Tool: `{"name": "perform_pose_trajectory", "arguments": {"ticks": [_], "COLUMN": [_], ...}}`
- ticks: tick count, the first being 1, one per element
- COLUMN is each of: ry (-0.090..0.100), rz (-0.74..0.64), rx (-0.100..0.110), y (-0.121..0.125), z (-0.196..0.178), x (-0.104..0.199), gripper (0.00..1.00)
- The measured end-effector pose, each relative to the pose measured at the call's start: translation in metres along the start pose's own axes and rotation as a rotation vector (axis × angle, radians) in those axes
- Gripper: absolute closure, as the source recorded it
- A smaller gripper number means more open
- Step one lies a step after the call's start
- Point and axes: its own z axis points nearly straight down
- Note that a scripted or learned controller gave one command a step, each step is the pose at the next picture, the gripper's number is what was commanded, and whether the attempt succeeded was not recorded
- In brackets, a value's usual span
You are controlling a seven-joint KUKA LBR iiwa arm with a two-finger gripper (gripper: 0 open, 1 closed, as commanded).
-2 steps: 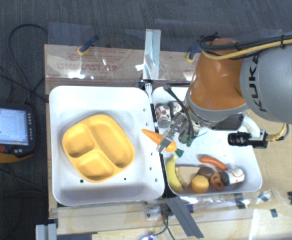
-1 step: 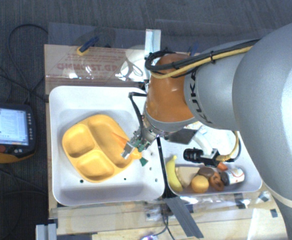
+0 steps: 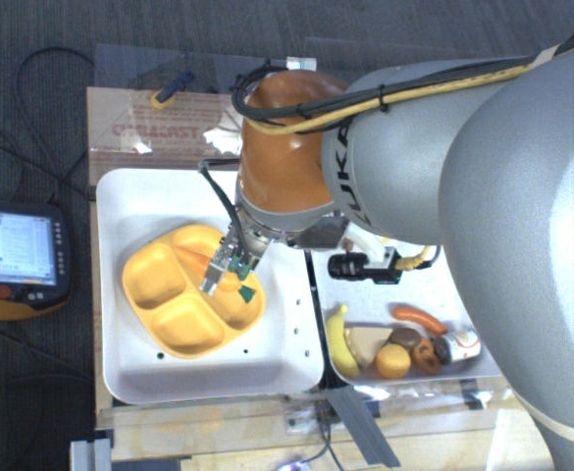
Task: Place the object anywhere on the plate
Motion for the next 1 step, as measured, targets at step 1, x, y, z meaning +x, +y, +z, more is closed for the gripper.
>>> {"name": "perform_pose_trajectory", "arguments": {"ticks": [1], "ry": [0.000], "rz": [0.000], "rx": [0.002], "y": [-0.0005], "z": [0.0006], "x": [-0.0002], "gripper": [0.00]}}
